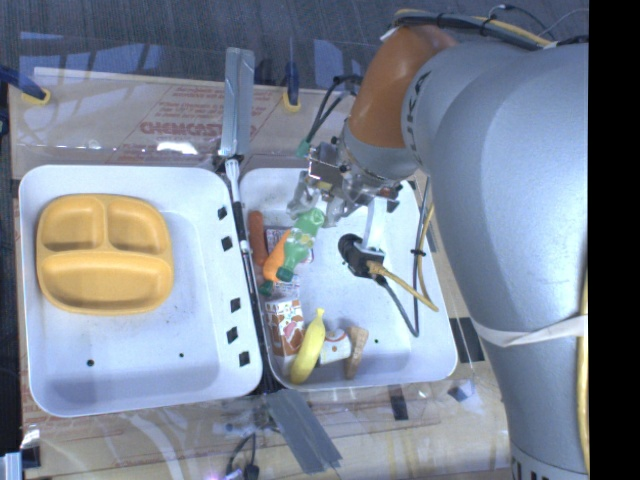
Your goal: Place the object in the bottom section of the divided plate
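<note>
Camera view puts us early in the task, as we read it: nothing has reached the yellow plate [100,238] so far. It sits in the upper left part of the left bin [130,368], and its wide bottom section [100,276], the one nearest the lower edge of the frame, holds nothing. All the loose things lie in the right bin [425,343], along its left side: a green bottle [296,243], a red sausage [257,234] beside it, and a banana [310,346] lower down. The gripper [325,206] hangs over the upper part of that bin, right at the top end of the green bottle, so we judge the bottle to be the object meant, though the task does not name it. We cannot tell whether the jaws are open or closed, nor whether they touch the bottle. Left to do, as we see it: a firm grasp, a lift clear of the clutter, a carry to the left across the wall between the bins, and a release over the plate's bottom section.
</note>
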